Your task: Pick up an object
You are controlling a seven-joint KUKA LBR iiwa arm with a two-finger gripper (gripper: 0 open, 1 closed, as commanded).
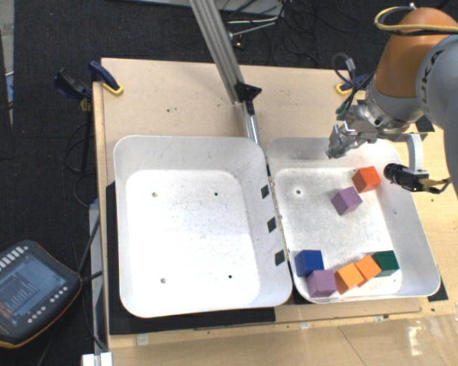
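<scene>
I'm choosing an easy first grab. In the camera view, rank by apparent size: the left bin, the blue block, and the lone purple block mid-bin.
1. left bin, by far largest.
2-3. blue block and lone purple block: they look alike, so no ranking.

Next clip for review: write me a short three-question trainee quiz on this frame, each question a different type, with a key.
1. True or false: every block lies in the right bin.
2. Multiple choice: which block lies nearest the gripper? A) blue block B) green block C) upper orange block
3. Fill in: the row along the right bin's near edge runs blue, purple, ____, green.

Key
1. True; the left bin holds no blocks.
2. C; it sits by the upper purple block, apart from the gripper.
3. Orange: the lower orange block, between the lower purple block and the green one.
</scene>
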